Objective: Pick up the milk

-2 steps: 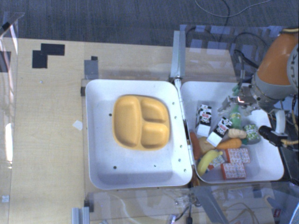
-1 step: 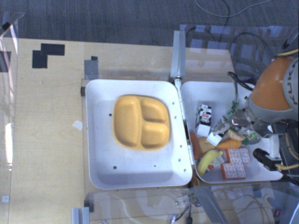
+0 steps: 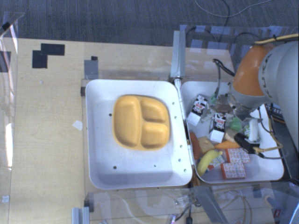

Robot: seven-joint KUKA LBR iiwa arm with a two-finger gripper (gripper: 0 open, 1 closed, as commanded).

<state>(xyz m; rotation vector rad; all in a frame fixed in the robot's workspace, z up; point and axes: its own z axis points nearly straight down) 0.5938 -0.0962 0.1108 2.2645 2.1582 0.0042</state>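
Two small white milk cartons with black and red print lie in the right bin [image 3: 275, 171]. One milk carton [image 3: 198, 109] rests near the bin's left wall, tilted. The other milk carton [image 3: 218, 127] stands just right of it and lower in the view. My gripper [image 3: 223, 108] hangs low over the bin, between the two cartons and just above the second one. The grey arm with its orange band [image 3: 250, 76] covers the bin's upper right part. Whether the gripper touches either carton is unclear.
The right bin also holds a banana [image 3: 208, 159], an orange carrot [image 3: 229, 145], two red boxes [image 3: 234, 163], a green item [image 3: 236, 124] and a reddish stick [image 3: 195, 146]. A yellow compartment tray [image 3: 140, 121] sits in the left bin [image 3: 100, 162]. Cables trail at right.
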